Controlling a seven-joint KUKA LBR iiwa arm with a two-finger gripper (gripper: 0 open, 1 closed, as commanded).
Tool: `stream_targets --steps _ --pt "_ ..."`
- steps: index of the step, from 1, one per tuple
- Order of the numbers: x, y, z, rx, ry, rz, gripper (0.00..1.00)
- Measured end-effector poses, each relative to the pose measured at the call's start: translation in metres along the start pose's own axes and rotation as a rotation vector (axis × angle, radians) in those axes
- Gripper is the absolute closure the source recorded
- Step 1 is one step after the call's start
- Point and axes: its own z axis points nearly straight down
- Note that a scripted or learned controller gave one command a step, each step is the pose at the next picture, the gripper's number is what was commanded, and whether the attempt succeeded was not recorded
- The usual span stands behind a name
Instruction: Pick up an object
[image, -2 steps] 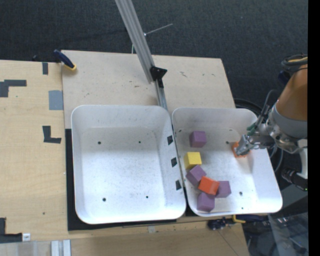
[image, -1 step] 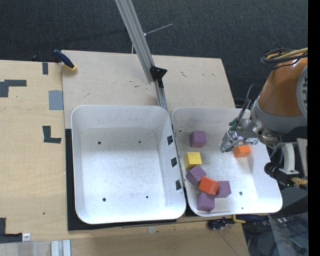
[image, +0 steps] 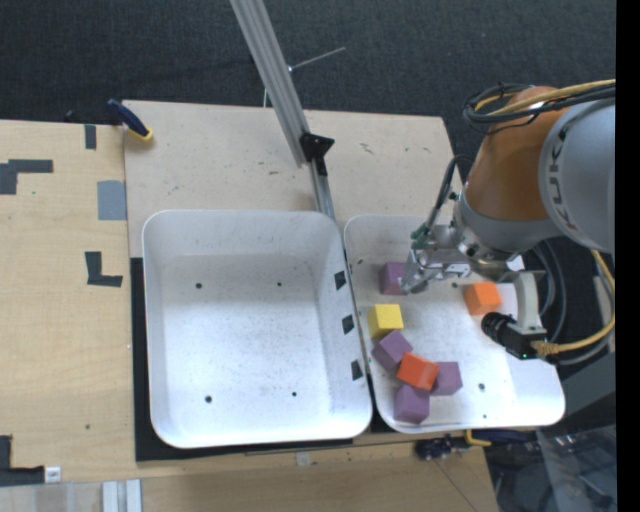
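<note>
Grey claw (image: 422, 275) low in right bin (image: 520, 395), right of frame centre; grip state impossible to tell. Purple cube (image: 392, 277) touching its left side, yellow cube (image: 386, 319) just below, orange block (image: 482, 297) near, lower right.

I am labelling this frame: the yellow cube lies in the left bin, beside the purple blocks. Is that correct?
Not quite. The camera view shows the yellow cube in the right bin, not the left; it does lie beside the purple blocks.
</note>
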Motion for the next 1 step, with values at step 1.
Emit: stream_targets --steps 1 --pt "0.0555 0.0091 0.0101 0.001 -0.001 0.000 1.00"
